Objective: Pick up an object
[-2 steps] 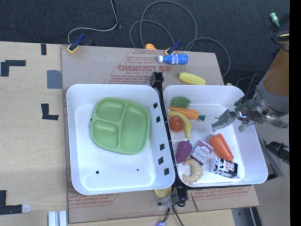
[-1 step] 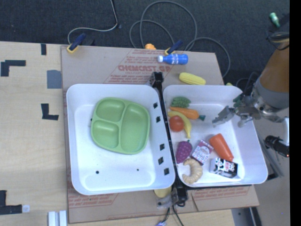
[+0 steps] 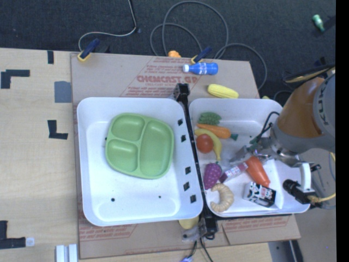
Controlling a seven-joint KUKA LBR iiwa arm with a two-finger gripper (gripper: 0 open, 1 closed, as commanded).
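Note:
The right bin (image 3: 272, 109) holds several toy foods. Among them are a green vegetable (image 3: 209, 118), an orange carrot (image 3: 215, 130), a red tomato (image 3: 204, 143), a yellow banana (image 3: 217, 148), purple grapes (image 3: 212, 174), a tan croissant (image 3: 222, 197), a black-and-white carton (image 3: 260, 193) and an orange cone-shaped piece (image 3: 258, 170). My gripper (image 3: 246, 155) is low in this bin, just above and left of the orange cone and beside a small pink tube (image 3: 234, 172). I see nothing lifted clear of the bin floor.
The left bin (image 3: 87, 162) holds a green divided plate (image 3: 139, 145). On the cardboard behind the bins lie a blue-and-white bottle (image 3: 200, 68) and a yellow piece (image 3: 222, 91). Cables loop across the dark floor at the back.

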